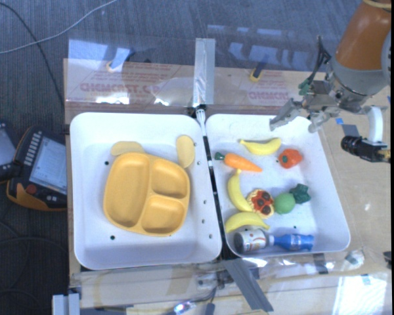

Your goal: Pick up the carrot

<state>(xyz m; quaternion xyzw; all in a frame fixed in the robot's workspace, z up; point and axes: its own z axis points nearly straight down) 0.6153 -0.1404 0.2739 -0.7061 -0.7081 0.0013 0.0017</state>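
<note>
The gripper (pixel 297 115) hangs open and empty while that carrot (pixel 241 163) looks light, hard, slick, so I'd pinch mid-body.

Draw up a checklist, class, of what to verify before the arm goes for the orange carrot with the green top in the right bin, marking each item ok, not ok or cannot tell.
1. Orange carrot with green top in plain sight in the right white bin: ok.
2. Top of carrot uncovered: ok.
3. Two-finger gripper carries nothing: ok, open.
4. Gripper above the carrot: not ok; it hangs over the bin's far rim.
5. Room beside the carrot: cannot tell; the small yellow banana and the long yellow banana lie very close.
</note>
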